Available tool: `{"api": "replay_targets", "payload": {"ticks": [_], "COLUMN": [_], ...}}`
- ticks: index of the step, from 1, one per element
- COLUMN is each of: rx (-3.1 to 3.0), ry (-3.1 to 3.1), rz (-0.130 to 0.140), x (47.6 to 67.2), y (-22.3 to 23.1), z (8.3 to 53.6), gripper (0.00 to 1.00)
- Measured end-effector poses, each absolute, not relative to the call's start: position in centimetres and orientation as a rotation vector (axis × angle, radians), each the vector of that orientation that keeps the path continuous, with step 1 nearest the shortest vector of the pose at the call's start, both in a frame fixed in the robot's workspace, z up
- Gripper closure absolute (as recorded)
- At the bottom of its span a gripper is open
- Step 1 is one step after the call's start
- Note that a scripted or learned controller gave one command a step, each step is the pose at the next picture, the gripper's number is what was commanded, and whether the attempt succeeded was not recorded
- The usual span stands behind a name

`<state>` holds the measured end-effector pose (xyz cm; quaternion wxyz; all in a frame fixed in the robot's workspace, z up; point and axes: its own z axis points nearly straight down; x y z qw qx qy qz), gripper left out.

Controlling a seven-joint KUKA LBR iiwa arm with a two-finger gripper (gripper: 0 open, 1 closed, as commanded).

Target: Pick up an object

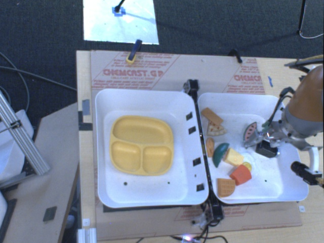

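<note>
Stood on a cardboard-covered bench (pixel 167 67) over dark carpet (pixel 45 19), with a pale sheet (pixel 121 24) lying behind. Held two white bins: left bin (pixel 104 135) with a yellow divided plate (pixel 142 145), right bin (pixel 291 189) with toy food. Hung low in the right bin, the gripper (pixel 260 142) just beside a watermelon slice (pixel 250 132). Could not tell, at that blur, whether clenched or released. Cut off at the frame edge, the arm (pixel 309 108).

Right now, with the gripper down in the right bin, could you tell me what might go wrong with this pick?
The gripper sits beside the watermelon slice, so it may nudge the slice away instead of gripping it. The remaining toy foods, like the red piece and yellow wedge, lie crowded, so one could get bumped.
</note>
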<state>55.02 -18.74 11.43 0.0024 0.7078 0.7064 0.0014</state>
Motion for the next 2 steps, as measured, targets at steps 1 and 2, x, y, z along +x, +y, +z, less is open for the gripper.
{"api": "replay_targets", "payload": {"ticks": [1, 2], "rx": [2.211, 2.206], "ry": [2.212, 2.221], "rz": [0.006, 0.008], "x": [55.3, 63.4], "y": [-18.7, -19.8], "z": [12.6, 10.5], "gripper": [1.0, 1.0]}}
